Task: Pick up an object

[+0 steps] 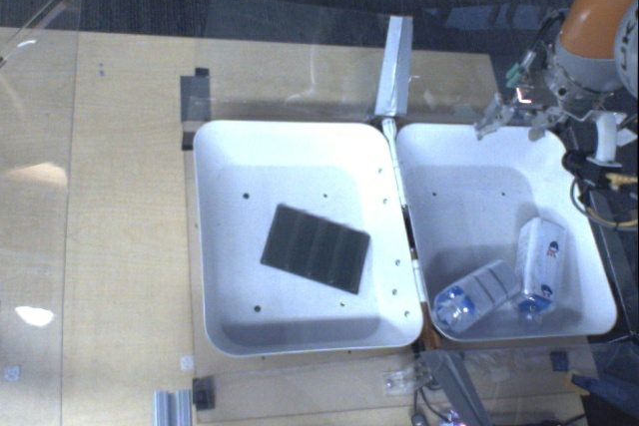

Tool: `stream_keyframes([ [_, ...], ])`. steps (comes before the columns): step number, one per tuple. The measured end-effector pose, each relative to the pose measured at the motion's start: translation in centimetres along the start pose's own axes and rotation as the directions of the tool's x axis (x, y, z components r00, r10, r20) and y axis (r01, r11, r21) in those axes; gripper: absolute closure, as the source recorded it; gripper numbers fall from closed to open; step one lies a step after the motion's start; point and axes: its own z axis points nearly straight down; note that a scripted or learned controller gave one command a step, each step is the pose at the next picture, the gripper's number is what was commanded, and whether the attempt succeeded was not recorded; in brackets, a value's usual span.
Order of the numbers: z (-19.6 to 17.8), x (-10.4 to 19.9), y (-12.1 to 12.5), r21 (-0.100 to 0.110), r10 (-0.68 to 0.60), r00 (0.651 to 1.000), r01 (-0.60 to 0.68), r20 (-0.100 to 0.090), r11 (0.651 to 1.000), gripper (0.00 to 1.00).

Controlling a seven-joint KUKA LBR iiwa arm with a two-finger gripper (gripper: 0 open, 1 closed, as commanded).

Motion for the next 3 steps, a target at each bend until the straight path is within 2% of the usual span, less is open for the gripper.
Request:
stream_keyframes([
  [1, 2.1, -2.7, -7.8, 0.003, -0.089, 0.996, 0.089, 0.0, 0.996, 0.0],
  [2, 5.3, -4.9, -11.3, 0.003, 0.042, 0.999, -0.042, -0.001, 0.999, 0.0],
  [3, 8.5, -3.9, -15.8, -0.015, -0.009, 1.0, 0.009, 0.009, 1.0, 0.0],
])
